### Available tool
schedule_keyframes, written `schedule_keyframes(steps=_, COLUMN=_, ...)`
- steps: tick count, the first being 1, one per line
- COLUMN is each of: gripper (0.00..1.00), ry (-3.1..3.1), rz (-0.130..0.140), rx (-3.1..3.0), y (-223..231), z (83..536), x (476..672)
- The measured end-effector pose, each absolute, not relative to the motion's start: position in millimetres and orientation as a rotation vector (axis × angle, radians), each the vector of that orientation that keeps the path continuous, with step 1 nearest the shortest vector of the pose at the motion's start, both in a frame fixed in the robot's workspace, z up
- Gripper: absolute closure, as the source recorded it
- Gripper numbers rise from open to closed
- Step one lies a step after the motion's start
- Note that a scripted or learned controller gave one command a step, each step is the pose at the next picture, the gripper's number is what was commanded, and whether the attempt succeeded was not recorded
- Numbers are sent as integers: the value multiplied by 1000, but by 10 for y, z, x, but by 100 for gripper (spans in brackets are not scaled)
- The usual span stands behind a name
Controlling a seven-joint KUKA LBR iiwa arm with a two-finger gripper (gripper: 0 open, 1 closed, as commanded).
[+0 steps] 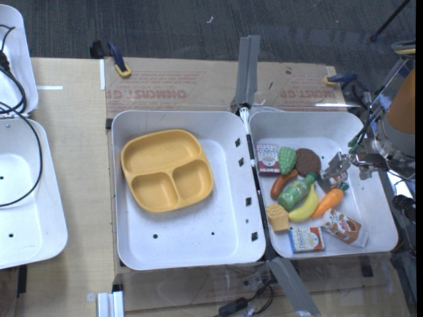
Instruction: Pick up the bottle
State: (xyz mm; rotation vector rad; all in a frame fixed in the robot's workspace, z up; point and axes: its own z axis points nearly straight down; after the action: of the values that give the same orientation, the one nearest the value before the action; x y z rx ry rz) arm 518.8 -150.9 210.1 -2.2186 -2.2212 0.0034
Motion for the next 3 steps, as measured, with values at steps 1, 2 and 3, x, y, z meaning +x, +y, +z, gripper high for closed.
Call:
schedule_keyframes(steps=1, gripper=0, ry=-2240, rz=3, rx=-2201, y=-1964, z=1948, x=5302)
schedule_keyframes(steps=2, gripper=0, ry=-2152, rz=3, rx=-2287, y=-1405, z=1498, x=5844)
schedule_keyframes(steps=3, gripper=0, ry=-2368, rz=-14, rx=-2082, y=-958, z=984, x=5619)
